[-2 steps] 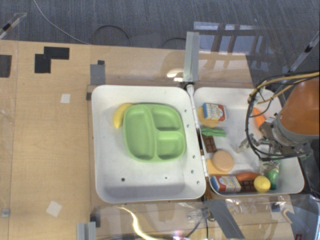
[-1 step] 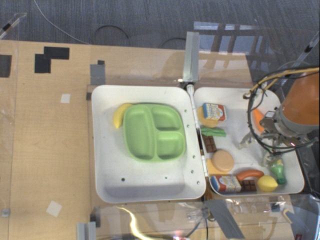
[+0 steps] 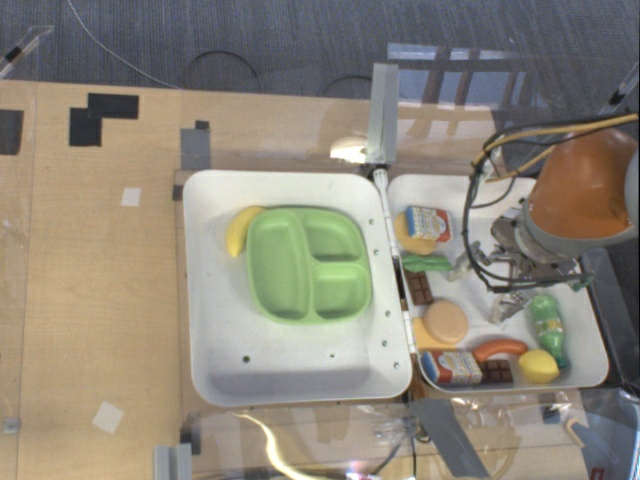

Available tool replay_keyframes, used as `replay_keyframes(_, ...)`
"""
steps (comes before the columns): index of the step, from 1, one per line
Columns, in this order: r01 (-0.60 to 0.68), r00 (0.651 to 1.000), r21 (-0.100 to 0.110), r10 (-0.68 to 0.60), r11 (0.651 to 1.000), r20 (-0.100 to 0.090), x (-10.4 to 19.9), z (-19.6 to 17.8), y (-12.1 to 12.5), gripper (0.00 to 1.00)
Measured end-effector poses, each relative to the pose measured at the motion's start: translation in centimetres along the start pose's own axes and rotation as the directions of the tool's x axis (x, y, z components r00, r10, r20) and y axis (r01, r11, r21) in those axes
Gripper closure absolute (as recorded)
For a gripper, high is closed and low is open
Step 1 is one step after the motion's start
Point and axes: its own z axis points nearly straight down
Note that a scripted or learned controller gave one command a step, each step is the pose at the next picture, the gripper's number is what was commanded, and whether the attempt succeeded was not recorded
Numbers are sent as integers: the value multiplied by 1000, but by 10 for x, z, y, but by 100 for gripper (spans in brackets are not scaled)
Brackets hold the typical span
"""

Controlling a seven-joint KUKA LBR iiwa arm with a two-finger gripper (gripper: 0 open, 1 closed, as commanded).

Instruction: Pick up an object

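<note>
The jaws [image 3: 515,293] hang low in the right bin [image 3: 590,368], but I cannot tell how they stand — cables hide them. Near them lie a green bottle [image 3: 546,320], a lemon [image 3: 539,366] and a red sausage [image 3: 499,349] by the bin's front edge. The left bin [image 3: 215,368] holds a green plate [image 3: 306,265] and a banana [image 3: 238,230].

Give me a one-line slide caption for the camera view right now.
Arm's tool hovers over the right bin of toy food, while the left bin holds a green divided plate and banana.
</note>
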Motion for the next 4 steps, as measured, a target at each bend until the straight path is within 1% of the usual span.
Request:
replay_keyframes(1, 129, 992, -6, -129, 992, -1, -75, -16, 28, 0)
replay_keyframes(2, 215, 977, -2, -215, 977, -3, -35, 2, -37, 0)
replay_keyframes(3, 63, 994, -53, -67, 997, -86, -76, 4, -39, 0)
replay_keyframes(4, 62, 997, -36, -63, 997, -40, -88, -10, -38, 100)
